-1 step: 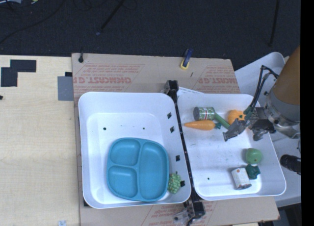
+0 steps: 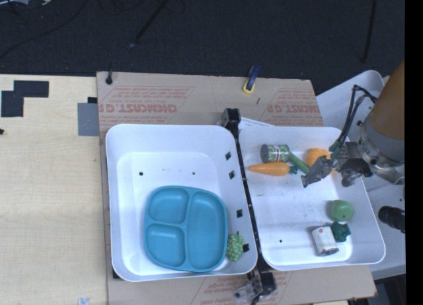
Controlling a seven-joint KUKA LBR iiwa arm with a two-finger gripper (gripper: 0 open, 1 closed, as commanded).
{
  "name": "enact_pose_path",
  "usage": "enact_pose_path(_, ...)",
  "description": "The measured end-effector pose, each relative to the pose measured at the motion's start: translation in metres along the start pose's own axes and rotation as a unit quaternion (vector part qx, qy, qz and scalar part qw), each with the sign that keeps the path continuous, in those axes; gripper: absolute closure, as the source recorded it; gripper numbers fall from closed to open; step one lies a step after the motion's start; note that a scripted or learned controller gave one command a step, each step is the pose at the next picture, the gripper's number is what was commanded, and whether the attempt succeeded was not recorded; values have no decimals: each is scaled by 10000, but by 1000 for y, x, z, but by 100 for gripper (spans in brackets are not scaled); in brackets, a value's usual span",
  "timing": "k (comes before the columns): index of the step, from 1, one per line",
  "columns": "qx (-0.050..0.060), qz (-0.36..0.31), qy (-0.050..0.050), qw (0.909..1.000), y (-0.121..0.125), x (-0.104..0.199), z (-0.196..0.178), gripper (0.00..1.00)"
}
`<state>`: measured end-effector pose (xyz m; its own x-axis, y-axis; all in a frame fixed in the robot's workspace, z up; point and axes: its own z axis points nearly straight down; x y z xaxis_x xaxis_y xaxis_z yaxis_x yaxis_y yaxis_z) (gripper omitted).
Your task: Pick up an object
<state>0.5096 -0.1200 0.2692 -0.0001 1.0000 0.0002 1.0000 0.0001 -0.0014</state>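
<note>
The gripper [image 2: 322,170] is being held low beside the orange fruit [image 2: 316,156] in the right bin [image 2: 370,257], its opening not discernible, nothing visibly gripped; the fruit, judged light, rigid and smooth, is probably best gripped across its middle.

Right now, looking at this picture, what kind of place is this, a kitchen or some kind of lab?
Most likely a robotics lab bench, not a kitchen. Two white bins sit on cardboard, holding toy food such as a carrot and a blue divided plate, and a robot arm's hand reaches in over them.
</note>
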Motion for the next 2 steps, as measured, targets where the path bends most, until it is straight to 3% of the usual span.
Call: enact_pose_path(2, 33, 0, 11, 10000, -11, 6, 90, 0)
